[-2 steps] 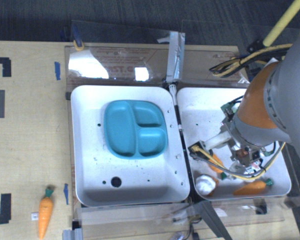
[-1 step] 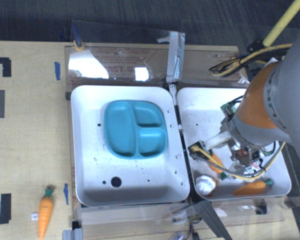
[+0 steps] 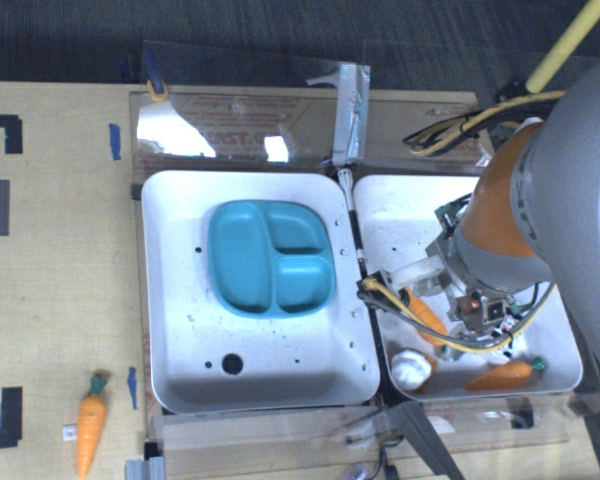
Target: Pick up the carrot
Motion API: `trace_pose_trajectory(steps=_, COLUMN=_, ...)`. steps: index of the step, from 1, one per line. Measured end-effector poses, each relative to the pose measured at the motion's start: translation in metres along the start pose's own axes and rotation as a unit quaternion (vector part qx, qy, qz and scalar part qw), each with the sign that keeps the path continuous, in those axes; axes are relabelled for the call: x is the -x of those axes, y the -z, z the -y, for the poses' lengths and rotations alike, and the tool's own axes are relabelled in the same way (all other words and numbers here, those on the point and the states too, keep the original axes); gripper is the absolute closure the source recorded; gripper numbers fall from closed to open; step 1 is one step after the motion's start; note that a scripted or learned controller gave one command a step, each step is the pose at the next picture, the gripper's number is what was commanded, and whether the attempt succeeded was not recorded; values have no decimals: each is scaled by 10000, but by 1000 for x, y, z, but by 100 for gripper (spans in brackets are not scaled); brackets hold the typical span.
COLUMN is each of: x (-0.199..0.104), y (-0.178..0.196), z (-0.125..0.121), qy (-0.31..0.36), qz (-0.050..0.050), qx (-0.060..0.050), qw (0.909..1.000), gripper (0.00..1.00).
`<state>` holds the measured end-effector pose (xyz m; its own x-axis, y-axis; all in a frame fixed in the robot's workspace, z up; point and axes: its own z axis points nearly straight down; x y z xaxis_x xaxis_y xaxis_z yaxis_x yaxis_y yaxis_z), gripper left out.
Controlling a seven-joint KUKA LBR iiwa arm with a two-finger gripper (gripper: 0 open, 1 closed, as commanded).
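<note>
One carrot (image 3: 423, 315) lies beneath the pincer (image 3: 442, 303) in the right bin (image 3: 380, 200); its grip is unreadable.

Robotics lab: taped wooden bench (image 3: 50, 298), two white bins (image 3: 170, 368), clear guard panels (image 3: 250, 128), loose cabling (image 3: 450, 128).

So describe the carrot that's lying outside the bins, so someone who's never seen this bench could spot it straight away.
Start at the left white bin, the one holding the blue divided plate. Go past its near left corner onto the bare wooden bench; the carrot lies there, green top pointing away from the viewer. Unlike the other orange pieces, which sit in the right bin under the arm, it lies alone on the wood.
</note>
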<state>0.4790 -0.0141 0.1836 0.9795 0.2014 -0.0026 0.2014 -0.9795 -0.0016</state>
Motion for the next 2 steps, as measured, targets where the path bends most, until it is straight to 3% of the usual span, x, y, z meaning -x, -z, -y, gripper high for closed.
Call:
trace_pose_trajectory(steps=1, x=10, y=0, z=-44, qy=-24, qz=3, qx=5, qw=10000, gripper=0)
trace_pose_trajectory(steps=2, x=-1, y=0, z=4, qy=1279, qz=9, qx=-14, qw=9918, gripper=0)
